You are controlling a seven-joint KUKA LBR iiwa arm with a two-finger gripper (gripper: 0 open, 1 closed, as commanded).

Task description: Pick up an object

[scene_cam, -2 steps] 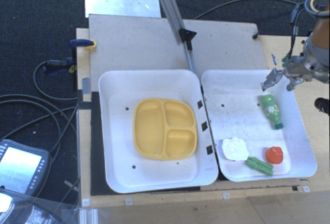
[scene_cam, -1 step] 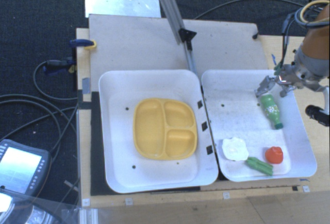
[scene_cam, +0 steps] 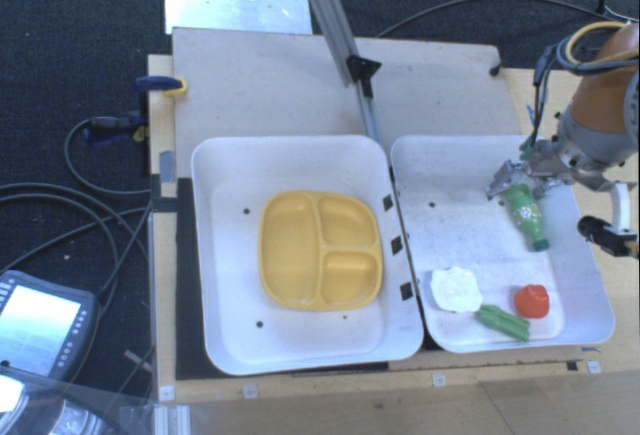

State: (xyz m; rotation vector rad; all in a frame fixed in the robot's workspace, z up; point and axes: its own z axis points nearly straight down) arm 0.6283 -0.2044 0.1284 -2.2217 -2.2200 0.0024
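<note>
Poised over the far part of the right bin (scene_cam: 600, 323), the claw (scene_cam: 524, 179) sits right at the upper end of a green bottle (scene_cam: 525, 213); its metal fingers (scene_cam: 500, 185) splay to either side of the bottle's top, but the slant of the view leaves it unclear whether they press on it, so I cannot tell if the claw is wide or closed on anything.

That bottle is green with a pale speckled label around its middle. It lies on its side on the bin floor, running from the claw toward the near right.

Four things lie in the right bin: the one green bottle, one flat white piece (scene_cam: 456, 289) near the front, one small green elongated item (scene_cam: 503, 321) just beside the white piece on its near side, and one red-orange rounded object (scene_cam: 532, 300) to the right of those. One yellow tray (scene_cam: 321, 250) with three compartments rests in the middle of the left bin (scene_cam: 215, 323). Both bins, two in all, sit side by side on the surface (scene_cam: 260, 83).

The bottle's upper end is hidden under the claw. Most of the arm (scene_cam: 605, 93) is cut off at the right edge. The small green item is too small to identify.
</note>
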